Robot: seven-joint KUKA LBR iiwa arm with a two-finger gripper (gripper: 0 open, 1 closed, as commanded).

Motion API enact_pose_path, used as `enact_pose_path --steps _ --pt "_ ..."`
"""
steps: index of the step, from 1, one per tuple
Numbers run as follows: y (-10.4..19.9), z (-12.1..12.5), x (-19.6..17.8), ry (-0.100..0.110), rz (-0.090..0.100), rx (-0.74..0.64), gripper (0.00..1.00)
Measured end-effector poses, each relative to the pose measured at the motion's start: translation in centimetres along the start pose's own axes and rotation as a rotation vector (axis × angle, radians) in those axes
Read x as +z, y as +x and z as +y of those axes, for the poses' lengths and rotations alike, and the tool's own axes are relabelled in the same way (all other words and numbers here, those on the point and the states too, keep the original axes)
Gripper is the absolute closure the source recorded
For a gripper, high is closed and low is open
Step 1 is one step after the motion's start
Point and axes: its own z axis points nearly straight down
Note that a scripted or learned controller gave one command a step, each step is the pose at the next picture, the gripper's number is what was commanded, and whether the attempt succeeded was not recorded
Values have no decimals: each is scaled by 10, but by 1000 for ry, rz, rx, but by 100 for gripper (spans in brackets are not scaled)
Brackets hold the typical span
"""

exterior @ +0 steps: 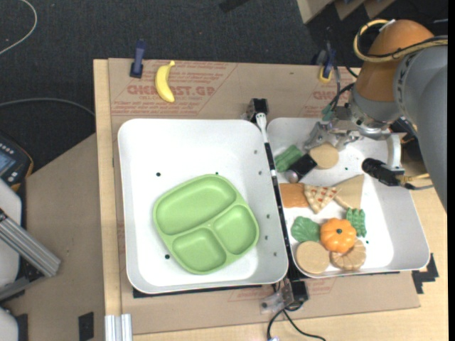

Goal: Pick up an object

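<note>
The right bin (398,261) holds several toy foods. My gripper (329,139) hangs low at its far end, directly over a tan round piece (325,157), and whether it touches the piece is unclear. Just left of that piece lie a green cylinder (286,158) and a small black block (303,167). Nearer the front are a pizza slice (321,196), a tan wedge (351,189), an orange pumpkin (338,234), a green leafy piece (305,228) and two round biscuits (312,257).
A green divided plate (205,222) lies in the left bin (142,155). A yellow banana (165,82) rests on the cardboard behind the left bin. The grey arm with its orange band (394,41) comes in from the upper right.
</note>
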Motion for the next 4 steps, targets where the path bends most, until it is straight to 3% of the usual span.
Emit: enact_pose_path --steps 1,2,3,4 --pt "65 -57 -93 3 4 -2 100" --pt "114 -114 -128 6 4 -1 100" --pt "127 -185 -86 14 3 4 100" --pt "153 -188 -89 5 3 0 100"
